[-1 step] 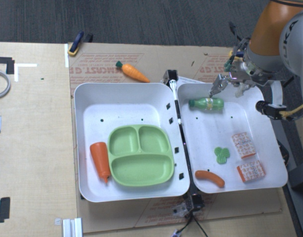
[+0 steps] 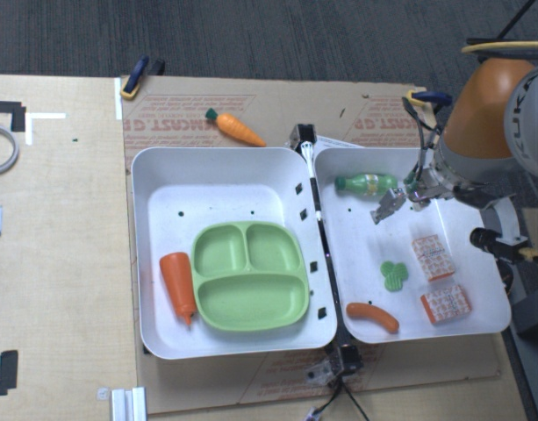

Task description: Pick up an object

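Observation:
In the right bin point(image 2: 365, 235), my gripper point(image 2: 388, 207) hangs over the upper middle, just right of and below a green bottle point(image 2: 365, 183) lying on its side. Nothing shows between its jaws. Below it lie a small green leafy toy point(image 2: 393, 275) and an orange-red sausage point(image 2: 372, 317) near the front wall. Two red-patterned packets point(image 2: 433, 257) point(image 2: 445, 304) sit to the right. The arm's orange band point(image 2: 488, 103) rises at the right edge.
The left bin point(image 2: 163, 182) holds a green divided plate point(image 2: 251, 276) and an orange carrot-shaped toy point(image 2: 177, 285) beside it. Another carrot point(image 2: 236, 128) lies on the cardboard behind the bins. A blue clip point(image 2: 134, 77) sits at the cardboard's far left corner.

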`<state>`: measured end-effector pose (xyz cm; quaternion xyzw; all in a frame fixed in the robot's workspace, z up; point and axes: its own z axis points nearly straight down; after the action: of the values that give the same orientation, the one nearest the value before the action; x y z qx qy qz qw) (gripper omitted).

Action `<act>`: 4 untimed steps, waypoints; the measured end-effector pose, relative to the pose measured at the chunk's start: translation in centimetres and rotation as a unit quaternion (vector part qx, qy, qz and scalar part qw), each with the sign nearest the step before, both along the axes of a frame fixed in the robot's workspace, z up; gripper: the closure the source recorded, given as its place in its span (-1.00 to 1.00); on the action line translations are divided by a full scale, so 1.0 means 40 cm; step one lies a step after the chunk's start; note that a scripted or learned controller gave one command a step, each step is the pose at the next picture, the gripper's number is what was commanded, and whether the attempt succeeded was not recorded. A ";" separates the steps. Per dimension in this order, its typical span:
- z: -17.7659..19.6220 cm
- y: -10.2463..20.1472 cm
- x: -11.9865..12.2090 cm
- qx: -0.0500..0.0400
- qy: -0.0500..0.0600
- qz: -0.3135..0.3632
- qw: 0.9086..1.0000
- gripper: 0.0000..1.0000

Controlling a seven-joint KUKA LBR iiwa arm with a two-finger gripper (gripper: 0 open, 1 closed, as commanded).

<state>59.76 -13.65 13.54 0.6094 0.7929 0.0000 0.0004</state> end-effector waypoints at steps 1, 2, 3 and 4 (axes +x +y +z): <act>-0.001 -0.175 -0.159 0.000 -0.001 0.097 0.995 -1.00; -0.104 -0.098 -0.132 -0.001 -0.002 0.224 0.975 -1.00; -0.105 0.029 -0.139 0.000 -0.001 0.334 0.943 -1.00; -0.106 -0.013 0.031 -0.001 -0.001 0.339 0.941 -1.00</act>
<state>60.99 -14.17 9.30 0.3050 0.9523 0.0003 0.0018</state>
